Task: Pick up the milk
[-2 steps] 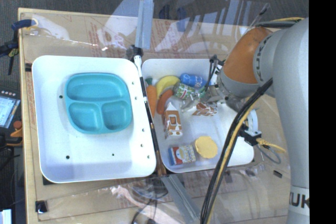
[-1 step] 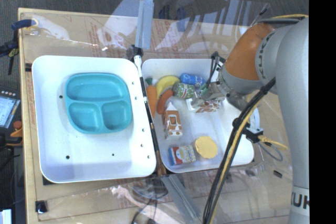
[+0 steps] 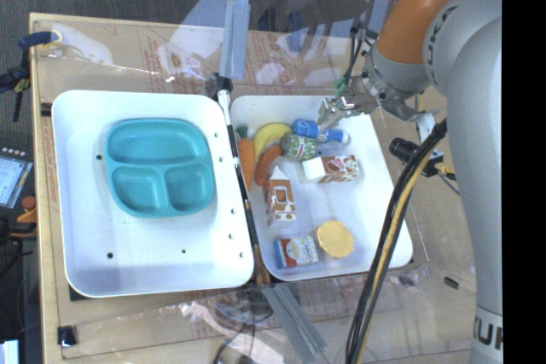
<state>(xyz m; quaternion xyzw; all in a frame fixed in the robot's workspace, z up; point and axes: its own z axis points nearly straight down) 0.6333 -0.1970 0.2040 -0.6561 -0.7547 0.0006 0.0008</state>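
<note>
Camera view: gripper (image 3: 334, 109) low over the far end of the right bin (image 3: 388, 183), above a blue bottle (image 3: 317, 130); whether its fingers are apart or together I cannot tell. Nothing visible between them. Milk, judged to be the brown-and-white carton (image 3: 339, 169), lies just nearer the camera than the gripper, touching a small white block (image 3: 312, 168). Risks: a descent here likely lands on the bottle; clutter near the gripper crowds the carton, so a finger may land on a neighbour.

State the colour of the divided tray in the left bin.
Turquoise blue; the divided tray shows clearly in the camera view.
</note>
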